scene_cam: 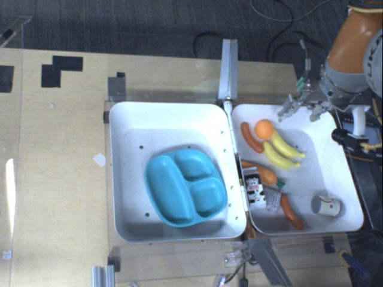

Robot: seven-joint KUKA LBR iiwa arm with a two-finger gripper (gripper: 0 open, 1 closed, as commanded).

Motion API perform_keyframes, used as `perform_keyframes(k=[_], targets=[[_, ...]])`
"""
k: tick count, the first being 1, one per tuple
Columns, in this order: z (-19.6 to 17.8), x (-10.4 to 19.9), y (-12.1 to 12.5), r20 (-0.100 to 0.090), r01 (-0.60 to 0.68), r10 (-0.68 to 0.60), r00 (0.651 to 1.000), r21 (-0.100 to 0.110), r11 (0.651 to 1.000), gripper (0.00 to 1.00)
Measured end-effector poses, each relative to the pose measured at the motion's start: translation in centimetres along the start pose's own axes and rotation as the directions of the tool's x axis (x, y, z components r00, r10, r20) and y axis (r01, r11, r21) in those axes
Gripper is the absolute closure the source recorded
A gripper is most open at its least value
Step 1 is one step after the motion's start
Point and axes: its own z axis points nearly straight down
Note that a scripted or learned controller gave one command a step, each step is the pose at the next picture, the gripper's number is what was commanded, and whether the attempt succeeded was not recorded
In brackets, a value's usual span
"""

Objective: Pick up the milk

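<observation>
A: Here's the grey arm with the orange band, its two-finger metal gripper (294,104) hovering over the far rim of the right-hand shallow white bin (344,217). The fingers look spread apart, with nothing between them.

B: And the milk?

A: The small black-and-white milk carton (254,188) lies at the near left side of that same bin, tight against the dividing wall, well apart from the gripper. An orange carrot (263,173) sits just beyond it.

B: Neighbours?

A: Two yellow bananas (281,150) mid-bin, a round orange fruit (264,128) and a red sausage (251,137) beside them. A blue three-compartment plastic plate (186,186) fills the left bin.
</observation>
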Motion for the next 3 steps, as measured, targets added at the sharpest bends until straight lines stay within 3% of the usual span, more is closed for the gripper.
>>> perform_keyframes(k=[1,2,3], targets=[[7.9,-4.8,-11.9,0.001,0.087,-0.087,0.996,0.001,0.996,0.0],[11.1,2.1,-7.1,0.0,0.02,-0.02,1.0,-0.008,1.0,0.0],[1.4,9.9,-8.8,0.0,0.055,-0.055,0.999,-0.002,0.999,0.0]])
